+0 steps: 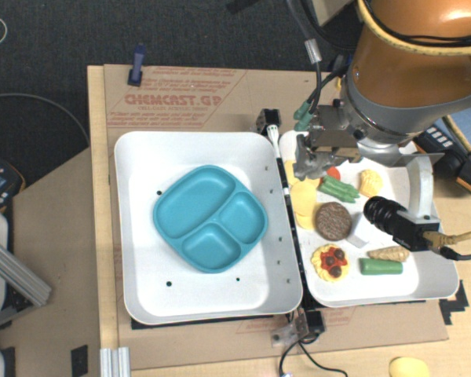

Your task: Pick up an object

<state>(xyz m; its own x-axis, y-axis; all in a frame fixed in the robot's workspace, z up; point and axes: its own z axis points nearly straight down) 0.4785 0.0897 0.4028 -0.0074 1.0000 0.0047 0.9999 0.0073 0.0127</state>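
L bin point(141, 234): shallow white plastic, rounded corners, smooth matte. In it a teal blue plastic divided plate point(210, 217), rounded-square, three compartments, lying flat and turned at an angle, roughly mid-bin. A few small dark dots on the bin floor near it.

R bin point(377, 287): same white plastic, touching the L bin along a black strip w/ screws. Holds toy food, all smooth moulded plastic: pale yellow flat slice point(302, 200) at the bin's left side; brown round burger patty w/ speckled rough top point(334, 221) just beside it; green bean-pod piece point(338, 188) above the patty; yellow knobbly corn-like chunk point(370, 182) to its right; small round pizza w/ red and black toppings point(330, 261) near the front edge; green oblong block point(381, 266) beside the pizza; tan tapered piece point(389, 253) touching the block's upper side.

Grey arm w/ glossy orange band point(416, 45) fills the top right, hanging over the R bin's back part and hiding it. Gripper point(318, 163) sits low at the bin's back-left, by the slice and bean pod; a small red bit shows just beside it. Pincer state: can't tell, fingers lost under metal housing. A black cylindrical part point(388, 215) on a white bracket sticks out over the corn and patty.

Bench: brown cardboard sheet point(173, 100) w/ red print under both bins; blue clip point(136, 66) at its back edge; cables at the top.
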